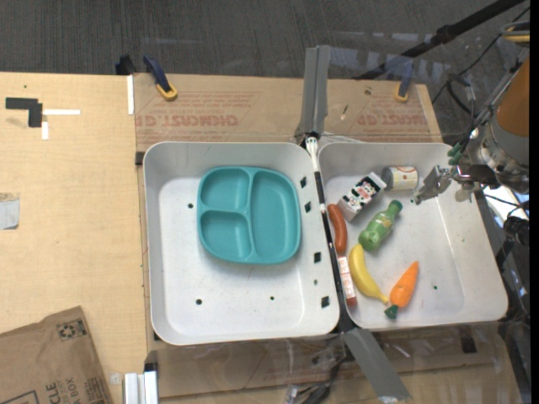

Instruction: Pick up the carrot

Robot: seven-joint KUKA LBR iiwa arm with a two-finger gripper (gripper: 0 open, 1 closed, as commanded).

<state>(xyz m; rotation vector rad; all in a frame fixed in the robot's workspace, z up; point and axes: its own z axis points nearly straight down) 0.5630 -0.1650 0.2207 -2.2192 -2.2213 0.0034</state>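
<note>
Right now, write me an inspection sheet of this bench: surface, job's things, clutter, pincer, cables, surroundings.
Surface: two white bins side by side; left bin, right bin, on a cardboard-covered bench.
Job's things: carrot lies near the front of the right bin, its green end toward the camera, untouched.
Clutter: banana, hot dog, green bottle, cow-print carton, small can in the right bin; teal divided plate in the left bin.
Pincer: pincer at the right bin's back right, away from the carrot.
Cables: black cables at upper right.
Surroundings: clamp, cardboard box.
</note>
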